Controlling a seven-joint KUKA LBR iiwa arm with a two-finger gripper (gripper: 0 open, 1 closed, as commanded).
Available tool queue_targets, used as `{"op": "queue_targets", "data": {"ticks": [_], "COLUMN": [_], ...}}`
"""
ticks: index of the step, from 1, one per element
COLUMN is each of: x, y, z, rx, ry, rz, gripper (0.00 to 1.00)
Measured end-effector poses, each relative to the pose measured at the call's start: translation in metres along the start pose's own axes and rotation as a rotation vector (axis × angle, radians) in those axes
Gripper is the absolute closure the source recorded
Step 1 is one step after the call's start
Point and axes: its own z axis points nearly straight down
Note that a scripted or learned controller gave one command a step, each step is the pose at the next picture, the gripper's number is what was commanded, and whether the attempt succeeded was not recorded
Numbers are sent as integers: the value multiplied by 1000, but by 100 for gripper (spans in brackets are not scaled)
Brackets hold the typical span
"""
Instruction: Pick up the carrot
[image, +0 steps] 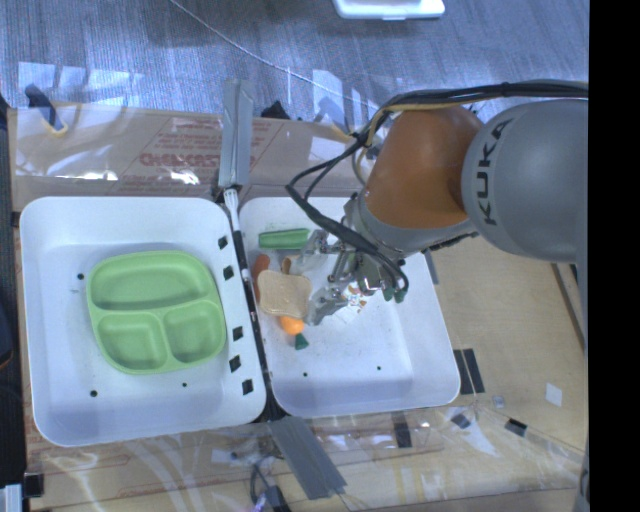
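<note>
The grey arm (520, 170) reaches from the right over the right bin (420, 370). The left bin (40, 300) holds a green divided plate (155, 310). The claw (325, 303) hangs just right of a bread slice (282, 292), its state impossible to tell. The carrot (291, 325) lies below the bread, near the bin's left wall.

Illumination is bright, even and cool-toned, apparently from overhead. Both white bins (40, 300) read near overexposed, with little surface detail. Specular glare shows on the clear plastic sheeting (120, 150) behind the bins and along the front edge. A soft shadow lies beneath the arm (470, 170) in the right bin. Overall sharpness is modest; small items are slightly blurred. Straight edges bow mildly toward the frame borders.
</note>
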Motion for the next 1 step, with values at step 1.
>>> {"op": "queue_targets", "data": {"ticks": [1], "x": [-29], "y": [41], "z": [-40], "rx": [2], "ry": [7], "rz": [371], "gripper": [100]}}
